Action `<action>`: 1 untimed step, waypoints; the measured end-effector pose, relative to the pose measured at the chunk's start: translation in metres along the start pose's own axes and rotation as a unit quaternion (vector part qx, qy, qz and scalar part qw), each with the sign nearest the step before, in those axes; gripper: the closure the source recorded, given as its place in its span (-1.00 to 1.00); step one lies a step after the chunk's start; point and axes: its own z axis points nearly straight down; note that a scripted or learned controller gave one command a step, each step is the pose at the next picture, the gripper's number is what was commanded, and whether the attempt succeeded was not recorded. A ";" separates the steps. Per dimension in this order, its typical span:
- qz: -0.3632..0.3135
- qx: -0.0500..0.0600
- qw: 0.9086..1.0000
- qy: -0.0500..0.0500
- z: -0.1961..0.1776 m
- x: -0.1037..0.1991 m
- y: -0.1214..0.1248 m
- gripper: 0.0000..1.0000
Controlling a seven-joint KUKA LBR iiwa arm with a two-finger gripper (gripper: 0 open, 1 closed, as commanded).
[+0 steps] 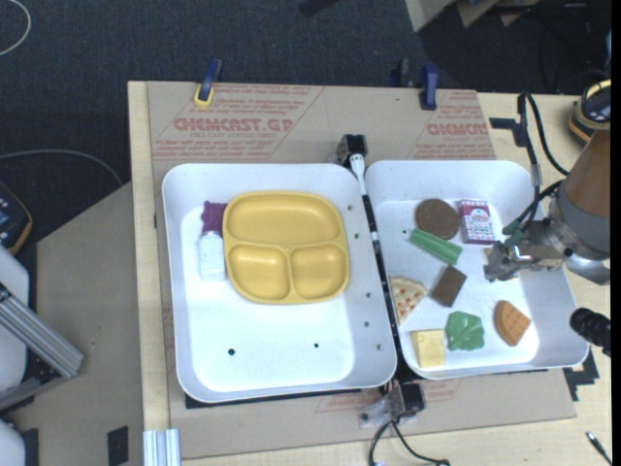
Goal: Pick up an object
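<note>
My gripper hangs low over the right side of the right bin, just above an orange-brown bread-like piece and to the right of a small brown block. Nothing shows between its fingers. Also in this bin lie a round brown cookie, a green stick, a small pink and white packet, a pizza slice, a yellow cheese cube and a green leafy piece.
The left bin holds a yellow divided plate, with a white bottle and a purple item at its left. A black bracket and a dark divider sit between the bins. Clamps hold the board's far edge.
</note>
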 end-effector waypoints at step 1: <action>-0.001 0.002 1.000 0.001 0.009 0.035 0.031 1.00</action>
